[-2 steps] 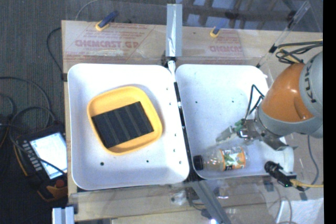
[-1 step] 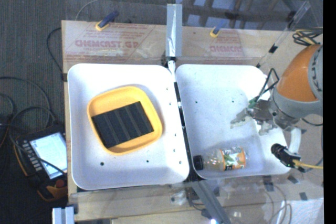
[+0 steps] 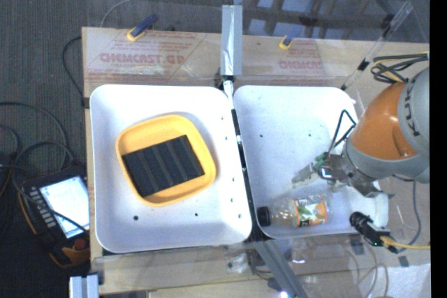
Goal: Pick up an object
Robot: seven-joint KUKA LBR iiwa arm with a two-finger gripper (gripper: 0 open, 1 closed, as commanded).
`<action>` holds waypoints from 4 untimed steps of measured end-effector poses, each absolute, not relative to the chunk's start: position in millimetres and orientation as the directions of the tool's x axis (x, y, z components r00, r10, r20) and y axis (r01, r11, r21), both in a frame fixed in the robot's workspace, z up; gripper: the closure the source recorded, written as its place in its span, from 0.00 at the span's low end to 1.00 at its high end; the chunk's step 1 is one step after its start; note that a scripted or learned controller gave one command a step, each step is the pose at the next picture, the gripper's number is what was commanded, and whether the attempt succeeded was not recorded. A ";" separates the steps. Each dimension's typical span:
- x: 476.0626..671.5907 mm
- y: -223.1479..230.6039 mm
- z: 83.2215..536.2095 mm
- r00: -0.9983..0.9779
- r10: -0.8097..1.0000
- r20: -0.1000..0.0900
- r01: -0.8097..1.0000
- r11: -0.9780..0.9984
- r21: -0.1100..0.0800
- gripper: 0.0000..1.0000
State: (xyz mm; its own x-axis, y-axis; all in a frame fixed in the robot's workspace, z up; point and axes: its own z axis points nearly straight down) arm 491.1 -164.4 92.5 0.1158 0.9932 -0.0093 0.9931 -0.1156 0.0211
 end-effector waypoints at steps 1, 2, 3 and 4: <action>483.8 -187.6 148.1 0.319 0.948 -0.002 0.948 -0.319 -0.001 0.00; 486.4 -132.0 91.7 0.161 0.987 -0.004 0.987 -0.161 0.012 0.00; 506.5 -168.1 120.8 0.143 0.990 -0.001 0.990 -0.143 -0.002 0.00; 483.3 -147.9 110.1 -0.116 0.993 0.001 0.993 0.116 -0.003 0.00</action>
